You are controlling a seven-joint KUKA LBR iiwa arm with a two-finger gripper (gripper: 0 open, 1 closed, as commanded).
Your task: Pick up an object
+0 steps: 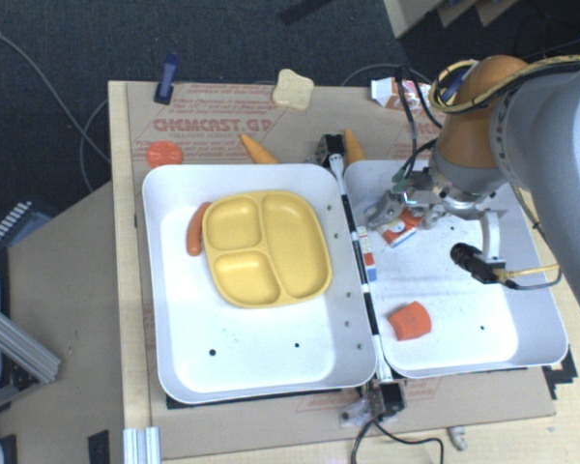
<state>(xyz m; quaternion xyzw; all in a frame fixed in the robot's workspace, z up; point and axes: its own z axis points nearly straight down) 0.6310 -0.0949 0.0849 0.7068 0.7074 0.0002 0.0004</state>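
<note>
My gripper [398,209] is low over the back left part of the right bin [483,341], under the orange band [474,133] of the arm. A small red and white packet [400,230] lies right below it, partly covered by the gripper; I cannot make out contact. An orange block [411,320] lies toward the front of the same bin, apart from the gripper. In the left bin [261,365] a yellow divided plate [266,247] lies flat, with a red sausage [193,230] along its left side.
Behind the bins on the cardboard lie a carrot [258,150], an orange disc [162,153], a bread slice [293,88], a blue piece [166,77] and a small box [391,92]. A black cable plug [472,259] hangs over the right bin.
</note>
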